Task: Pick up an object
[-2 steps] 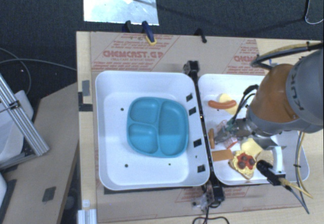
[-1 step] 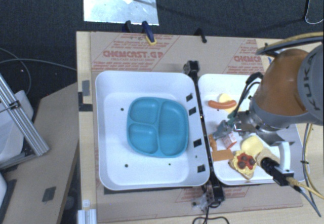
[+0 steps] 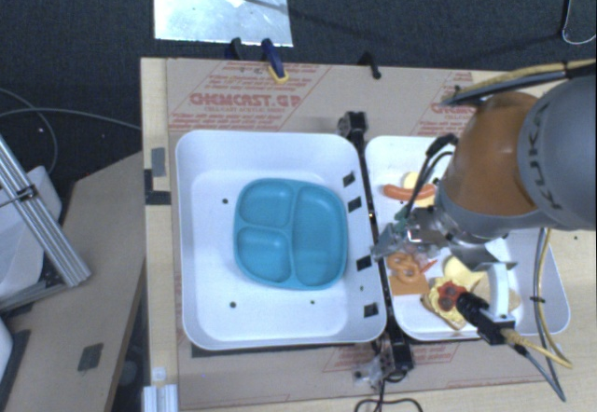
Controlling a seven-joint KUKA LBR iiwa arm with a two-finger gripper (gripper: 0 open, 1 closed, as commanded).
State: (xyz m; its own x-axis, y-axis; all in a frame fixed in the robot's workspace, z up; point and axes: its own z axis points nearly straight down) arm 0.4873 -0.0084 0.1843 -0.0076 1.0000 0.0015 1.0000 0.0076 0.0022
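The left bin (image 3: 201,242) holds a blue tray (image 3: 289,233) with three sections, lying flat at its middle. In the right bin (image 3: 558,303), small food toys (image 3: 438,294) crowd the near left part. The gripper (image 3: 403,244) hangs right over them; I cannot tell how its jaws stand.

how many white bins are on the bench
2. The left bin holds a blue divided plate. The right bin sits beside it, holding small food-like items, with the arm over much of it, so more items may be hidden there.
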